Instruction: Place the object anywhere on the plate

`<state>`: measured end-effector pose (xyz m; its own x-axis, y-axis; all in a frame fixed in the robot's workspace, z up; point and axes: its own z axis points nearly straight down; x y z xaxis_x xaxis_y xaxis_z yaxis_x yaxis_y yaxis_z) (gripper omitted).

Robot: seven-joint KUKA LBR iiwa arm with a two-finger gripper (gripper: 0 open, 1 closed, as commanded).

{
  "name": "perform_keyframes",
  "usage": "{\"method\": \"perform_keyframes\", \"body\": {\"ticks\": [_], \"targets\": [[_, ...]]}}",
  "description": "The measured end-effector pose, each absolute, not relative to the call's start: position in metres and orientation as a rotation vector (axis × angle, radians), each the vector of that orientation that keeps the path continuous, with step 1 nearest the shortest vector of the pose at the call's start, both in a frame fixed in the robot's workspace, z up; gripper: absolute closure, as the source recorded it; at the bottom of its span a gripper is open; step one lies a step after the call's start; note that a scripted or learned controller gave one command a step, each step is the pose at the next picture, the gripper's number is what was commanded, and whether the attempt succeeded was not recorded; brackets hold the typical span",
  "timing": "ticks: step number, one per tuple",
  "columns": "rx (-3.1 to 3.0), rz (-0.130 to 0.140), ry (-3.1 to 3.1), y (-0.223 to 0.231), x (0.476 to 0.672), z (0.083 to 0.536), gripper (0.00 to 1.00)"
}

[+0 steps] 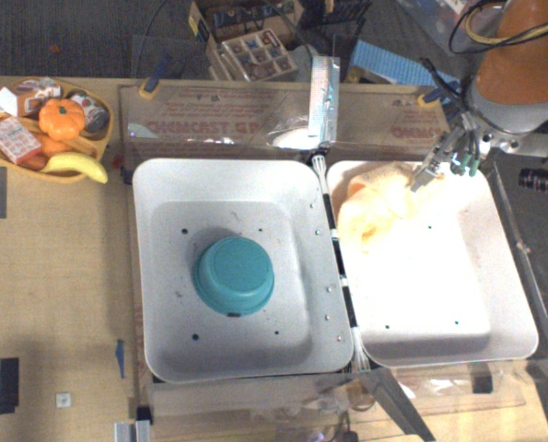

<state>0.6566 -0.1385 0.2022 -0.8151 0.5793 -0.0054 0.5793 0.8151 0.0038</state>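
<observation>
Gripper [444, 162] hovers at right bin's [495, 320] far edge; its state is unclear. Glare-washed pale object [377, 208] risks a missed grasp before reaching teal plate [235, 275].

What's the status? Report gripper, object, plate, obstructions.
Two-finger gripper over right white bin's far edge. Pale washed-out orange object in that bin's far-left corner, identity unclear. Round teal plate in left white bin. Nothing on plate.

Teal plate [235, 275], white bins [163, 191]
</observation>
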Motion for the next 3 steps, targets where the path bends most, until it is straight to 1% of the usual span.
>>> {"method": "perform_keyframes", "body": {"ticks": [1, 2, 3], "targets": [[0.959, 0.002, 2.985, -0.141, 0.658, 0.225, 1.0], [0.353, 0.002, 3.118, -0.099, 0.654, 0.232, 1.0], [0.005, 0.002, 3.135, -0.055, 0.663, 0.232, 1.0]]}}
